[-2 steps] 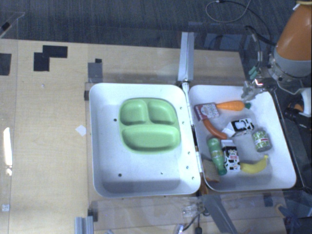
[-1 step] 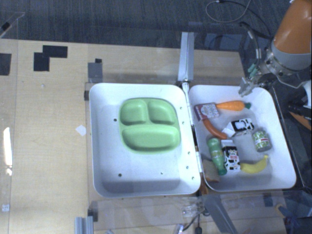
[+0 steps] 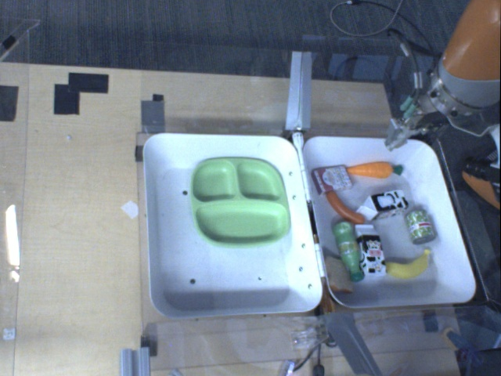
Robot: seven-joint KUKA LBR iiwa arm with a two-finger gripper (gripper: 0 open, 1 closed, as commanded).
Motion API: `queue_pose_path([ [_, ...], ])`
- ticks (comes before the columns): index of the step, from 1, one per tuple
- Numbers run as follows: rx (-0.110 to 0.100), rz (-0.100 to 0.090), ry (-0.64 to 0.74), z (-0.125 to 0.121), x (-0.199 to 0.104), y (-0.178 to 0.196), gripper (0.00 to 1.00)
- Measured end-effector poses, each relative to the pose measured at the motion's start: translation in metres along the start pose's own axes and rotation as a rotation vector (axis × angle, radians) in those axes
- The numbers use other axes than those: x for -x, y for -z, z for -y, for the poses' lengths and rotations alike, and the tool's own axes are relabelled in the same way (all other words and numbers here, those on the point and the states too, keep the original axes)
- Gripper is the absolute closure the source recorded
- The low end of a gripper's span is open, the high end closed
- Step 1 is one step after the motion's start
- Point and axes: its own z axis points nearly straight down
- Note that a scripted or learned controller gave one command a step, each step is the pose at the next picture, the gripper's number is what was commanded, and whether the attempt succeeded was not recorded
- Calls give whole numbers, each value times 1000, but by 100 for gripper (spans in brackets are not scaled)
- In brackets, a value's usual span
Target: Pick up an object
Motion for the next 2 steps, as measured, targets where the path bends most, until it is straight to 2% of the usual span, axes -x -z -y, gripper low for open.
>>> queue_pose_path([
  [1, 8, 4, 4, -2, 0, 12, 100],
  [2, -8, -5, 67, -49, -35, -45, 100],
])
